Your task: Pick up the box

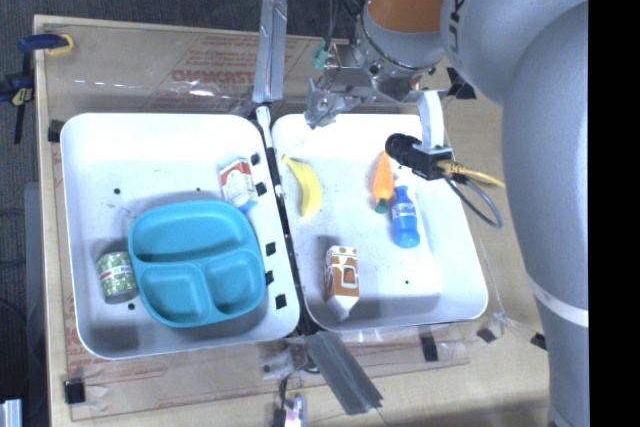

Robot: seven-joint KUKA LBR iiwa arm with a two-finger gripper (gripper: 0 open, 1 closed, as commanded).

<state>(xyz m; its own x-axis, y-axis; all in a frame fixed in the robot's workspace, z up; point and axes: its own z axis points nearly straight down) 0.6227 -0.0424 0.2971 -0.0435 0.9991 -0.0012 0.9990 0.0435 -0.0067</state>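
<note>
Two white bins are counted: left bin and right bin. Two cartons are recorded, a red-and-white carton and an orange-and-white carton. One each is listed of blue tray, can, banana, carrot and blue bottle.

Left bin has a big blue divided tray with a small green-labelled can just beside it. Right bin has a banana near the divider, plus a carrot touching a blue bottle.
</note>
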